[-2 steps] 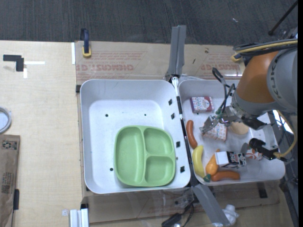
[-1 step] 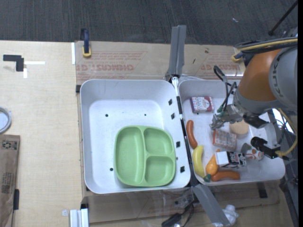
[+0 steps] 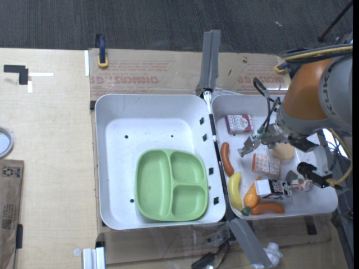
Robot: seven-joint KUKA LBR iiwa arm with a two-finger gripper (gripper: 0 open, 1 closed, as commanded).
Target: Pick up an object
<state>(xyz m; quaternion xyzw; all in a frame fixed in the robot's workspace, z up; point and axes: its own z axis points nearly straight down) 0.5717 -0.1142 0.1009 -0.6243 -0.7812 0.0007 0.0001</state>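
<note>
— Where's the arm right now?

— It comes in from the right, grey with that orange band point(image 3: 305, 91), and its pincer point(image 3: 251, 145) hangs over the right-hand shallow white bin point(image 3: 328, 206), roughly in the middle of it. The metal fingers point down and to the left. Whether they're apart or together, I cannot tell from here; nothing shows between them.

— What's lying in that bin?

— Quite a pile. Near the back there's a small white packet with a dark red picture point(image 3: 239, 123). Along the left wall lies a reddish-orange toy sausage point(image 3: 226, 158), and just in front of it a yellow toy banana point(image 3: 234, 189). Beside the banana sits a small orange fruit-shaped toy point(image 3: 250, 198), touching a long orange toy carrot point(image 3: 268, 208) at the front edge. A white packet with an orange-red print point(image 3: 265, 165) lies just beside and below the pincer, and a pale cream rounded lump point(image 3: 284, 151) is close to the wrist. Further right there's a small black-and-white carton point(image 3: 273, 188) and a white-and-red bit point(image 3: 301, 184) I can't make out.

— And the other bin?

— The left white bin point(image 3: 112, 122) holds a light green plastic plate with three compartments point(image 3: 171, 184), lying flat towards the front. Both bins sit side by side on the pale wooden bench point(image 3: 45, 128).
</note>
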